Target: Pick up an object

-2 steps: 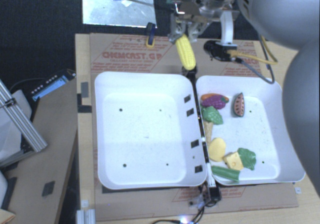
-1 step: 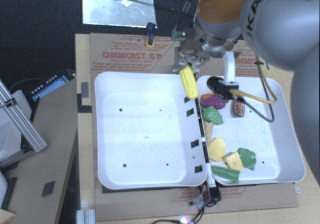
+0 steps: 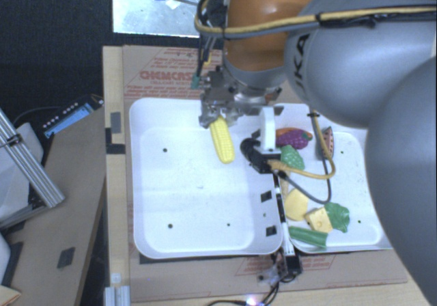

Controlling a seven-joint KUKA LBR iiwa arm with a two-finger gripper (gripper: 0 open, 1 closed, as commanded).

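Observation:
A yellow corn cob point(image 3: 222, 141) hangs over the back right part of the left bin point(image 3: 177, 188). Its top end sits between the fingers of my gripper point(image 3: 219, 117), which is shut on it from above. The grey arm with its orange band point(image 3: 270, 11) comes in from the right and hides the back of both bins.
The right bin point(image 3: 365, 229) holds a purple fruit point(image 3: 294, 137), a green pepper point(image 3: 291, 158), a watermelon slice point(image 3: 326, 142), yellow pieces point(image 3: 298, 203), a green leaf point(image 3: 338, 216) and a green cucumber point(image 3: 307, 235). A yellow cable point(image 3: 311, 175) loops over them.

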